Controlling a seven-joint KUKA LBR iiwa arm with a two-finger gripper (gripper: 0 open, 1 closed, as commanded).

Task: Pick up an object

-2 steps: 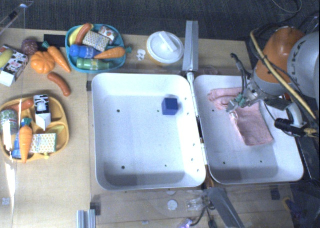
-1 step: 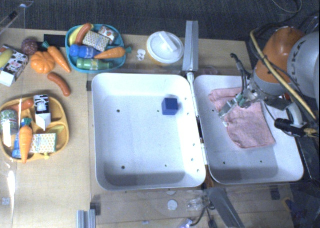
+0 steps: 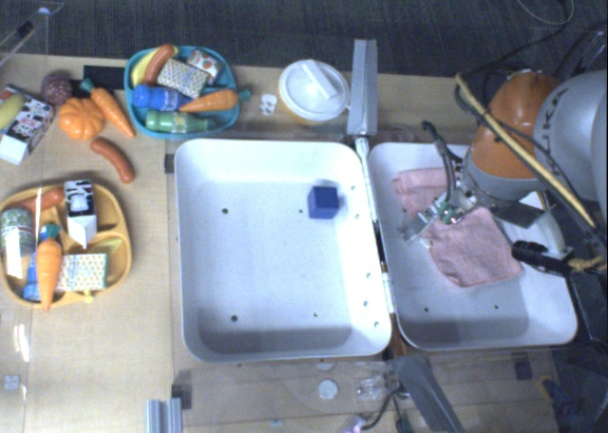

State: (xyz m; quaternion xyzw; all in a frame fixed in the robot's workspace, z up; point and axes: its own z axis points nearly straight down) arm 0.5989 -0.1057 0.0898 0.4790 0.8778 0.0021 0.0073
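A small blue cube [image 3: 324,200] sits in the left white bin [image 3: 237,327], near its upper right corner. A crumpled pink cloth [image 3: 472,249] lies in the right white bin [image 3: 494,327], reaching from the bin's upper left toward its middle. My gripper [image 3: 433,218] is low over the cloth's left edge, with the grey arm and its orange band [image 3: 513,118] coming in from the right. The arm hides part of the cloth's upper right side. I cannot make out anything lifted off the bin floor.
A metal divider post [image 3: 361,89] stands behind the gap between the bins. Left of the bins are a yellow tray [image 3: 119,232] and a blue bowl [image 3: 228,118] of toy food, plus loose toy vegetables. A white lidded cup [image 3: 313,89] stands behind the left bin. Cables run along the right.
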